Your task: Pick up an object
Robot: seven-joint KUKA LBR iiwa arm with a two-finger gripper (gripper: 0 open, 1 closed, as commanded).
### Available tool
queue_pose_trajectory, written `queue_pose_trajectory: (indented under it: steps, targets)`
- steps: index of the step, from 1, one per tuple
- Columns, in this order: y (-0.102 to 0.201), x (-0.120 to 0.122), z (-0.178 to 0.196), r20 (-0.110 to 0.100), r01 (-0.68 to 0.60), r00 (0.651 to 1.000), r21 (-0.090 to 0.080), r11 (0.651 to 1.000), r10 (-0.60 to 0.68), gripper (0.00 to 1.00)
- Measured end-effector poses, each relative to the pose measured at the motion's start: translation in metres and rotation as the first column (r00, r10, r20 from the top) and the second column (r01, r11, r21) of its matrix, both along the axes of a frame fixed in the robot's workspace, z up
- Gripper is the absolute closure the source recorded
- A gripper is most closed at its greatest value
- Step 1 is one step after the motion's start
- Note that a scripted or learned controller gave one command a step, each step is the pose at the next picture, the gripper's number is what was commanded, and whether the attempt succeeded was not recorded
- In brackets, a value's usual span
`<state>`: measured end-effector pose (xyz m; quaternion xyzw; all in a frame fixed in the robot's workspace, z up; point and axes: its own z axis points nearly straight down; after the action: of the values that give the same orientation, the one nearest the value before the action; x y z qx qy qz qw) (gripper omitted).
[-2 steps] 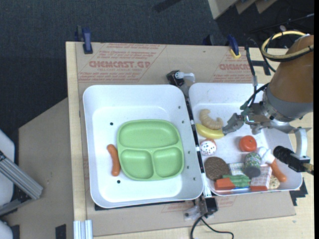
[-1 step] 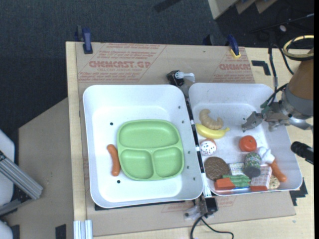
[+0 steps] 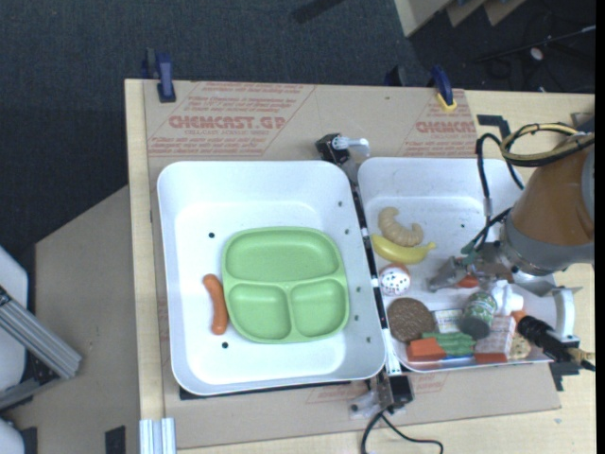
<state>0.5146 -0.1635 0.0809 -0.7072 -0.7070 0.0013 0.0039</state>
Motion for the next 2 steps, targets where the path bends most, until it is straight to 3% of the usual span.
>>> queue_pose_trajectory:
  steps: [1,2]
  targets:
    - [-0.031,0.037,0.004,0.011,0.0,1.0,-0.007,1.0,0.0,0.0]
    - [-0.03,0.038,0.016,0.016,0.001,1.0,-0.007,1.0,-0.001,1.0]
